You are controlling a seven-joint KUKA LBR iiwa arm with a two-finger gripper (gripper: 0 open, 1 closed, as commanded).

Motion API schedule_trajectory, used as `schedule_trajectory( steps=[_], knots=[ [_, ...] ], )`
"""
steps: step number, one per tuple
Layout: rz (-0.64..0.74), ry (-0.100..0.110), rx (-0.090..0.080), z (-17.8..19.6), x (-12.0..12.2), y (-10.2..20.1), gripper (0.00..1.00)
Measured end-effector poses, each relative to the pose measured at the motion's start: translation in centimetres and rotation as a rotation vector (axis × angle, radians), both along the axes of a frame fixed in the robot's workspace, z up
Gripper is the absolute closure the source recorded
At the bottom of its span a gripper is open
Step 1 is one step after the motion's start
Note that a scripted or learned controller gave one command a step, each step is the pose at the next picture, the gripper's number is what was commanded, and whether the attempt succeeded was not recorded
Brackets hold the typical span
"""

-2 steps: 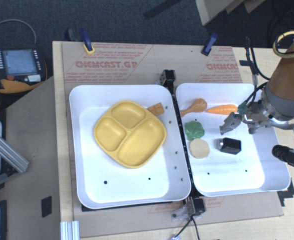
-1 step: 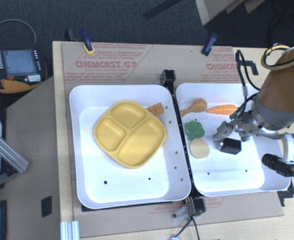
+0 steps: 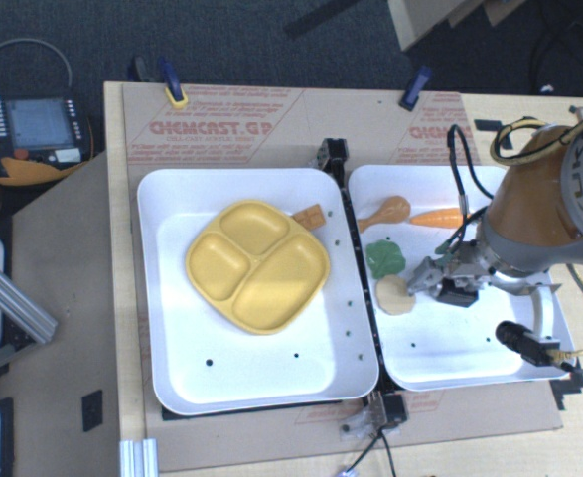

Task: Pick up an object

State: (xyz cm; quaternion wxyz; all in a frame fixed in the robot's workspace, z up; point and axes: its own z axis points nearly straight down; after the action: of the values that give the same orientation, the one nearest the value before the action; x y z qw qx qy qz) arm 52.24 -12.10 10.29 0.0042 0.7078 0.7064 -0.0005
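Observation:
In the right bin (image 3: 440,356) lie a green lump (image 3: 384,257), a pale beige round piece (image 3: 394,295), a wooden spoon (image 3: 382,213) and an orange carrot (image 3: 436,218). My gripper (image 3: 426,275) hangs low over this bin, just right of the beige piece and the green lump. Its dark fingers point left toward the beige piece, and I see nothing between them. The grey arm with its orange band (image 3: 531,197) comes in from the right.
A yellow three-part plate (image 3: 258,264) fills the middle of the left bin (image 3: 231,366), with a small wooden block (image 3: 309,217) at its upper right edge. A black divider (image 3: 356,266) separates the bins. Cables run over the right bin's far corner.

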Motion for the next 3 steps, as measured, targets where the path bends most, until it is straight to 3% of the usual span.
schedule_trajectory(
  steps=[1,3],
  knots=[
    [-0.003,-0.008,-0.003,1.5,0.2,-0.2,1.00],
    [0.004,-0.002,0.004,12.2,1.1,0.0,1.00]
  ],
)
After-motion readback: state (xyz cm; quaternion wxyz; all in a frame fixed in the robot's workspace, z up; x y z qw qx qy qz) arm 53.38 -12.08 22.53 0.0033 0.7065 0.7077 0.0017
